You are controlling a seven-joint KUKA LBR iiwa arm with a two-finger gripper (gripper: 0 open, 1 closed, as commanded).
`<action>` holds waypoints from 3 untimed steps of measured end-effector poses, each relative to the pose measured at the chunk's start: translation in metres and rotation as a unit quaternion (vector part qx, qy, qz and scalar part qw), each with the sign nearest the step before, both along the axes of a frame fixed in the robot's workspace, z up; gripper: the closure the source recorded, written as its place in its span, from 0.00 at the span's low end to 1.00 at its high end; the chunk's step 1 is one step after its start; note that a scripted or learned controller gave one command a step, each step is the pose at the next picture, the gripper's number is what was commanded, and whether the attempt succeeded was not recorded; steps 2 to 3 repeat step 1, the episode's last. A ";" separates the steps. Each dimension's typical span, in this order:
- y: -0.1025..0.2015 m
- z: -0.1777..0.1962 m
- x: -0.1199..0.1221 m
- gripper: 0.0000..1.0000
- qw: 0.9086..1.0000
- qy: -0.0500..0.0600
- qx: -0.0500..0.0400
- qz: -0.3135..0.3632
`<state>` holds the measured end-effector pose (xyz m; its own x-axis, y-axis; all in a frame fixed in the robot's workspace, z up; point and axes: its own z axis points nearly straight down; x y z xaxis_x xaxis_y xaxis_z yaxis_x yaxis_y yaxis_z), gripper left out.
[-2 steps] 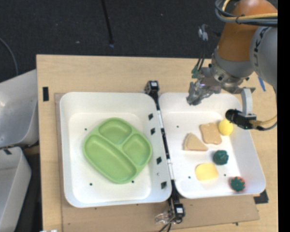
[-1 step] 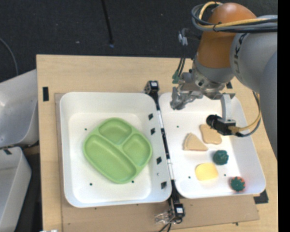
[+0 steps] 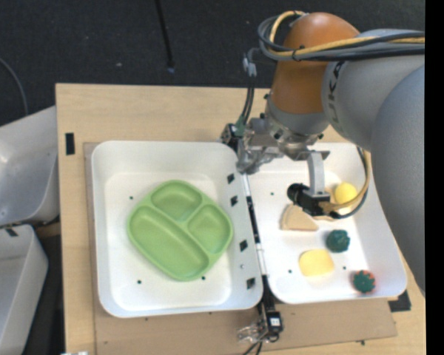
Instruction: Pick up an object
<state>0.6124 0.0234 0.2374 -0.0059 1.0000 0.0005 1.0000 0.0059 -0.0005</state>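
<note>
Bench (image 3: 74,109): pale wood, carrying two white bins side by side.
Left bin (image 3: 118,287): holds one thing, flat on its floor.
Green plate (image 3: 179,228): a divided plate, long axis slanting from upper left to lower right. I judge it stiff, light and too broad to pinch except at the rim.
Gripper (image 3: 246,157): hangs over the ridge between the bins, at their far end. Nothing shows in its grasp, and from where I stand I cannot tell whether it is spread or pressed together.
Arm (image 3: 385,109): grey, reaching in from the right over the right bin.
Right bin (image 3: 281,272): holds the small pieces, all well apart from the gripper.
Beige wedge (image 3: 300,219): the nearest piece, mid-bin. Its long edge runs left to right on the near side and its tip points up and left. It looks light and firm, and is best taken across its narrow middle.
Yellow lump (image 3: 316,262): nearer me than the wedge, rounded, no clear heading. It is probably light, and may roll.
Dark green piece (image 3: 338,240): small and knobbly, just right of the wedge.
Yellow ball (image 3: 345,193): toward the far right wall. It looks smooth, so likely slippery.
Green and red piece (image 3: 364,280): in the near right corner, too small to read.
</note>
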 end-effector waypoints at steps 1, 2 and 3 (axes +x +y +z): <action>0.054 0.011 -0.003 1.00 1.000 -0.001 0.000 0.001; 0.054 0.011 -0.003 1.00 1.000 -0.001 0.000 0.001; 0.054 0.011 -0.003 1.00 1.000 -0.001 0.000 0.001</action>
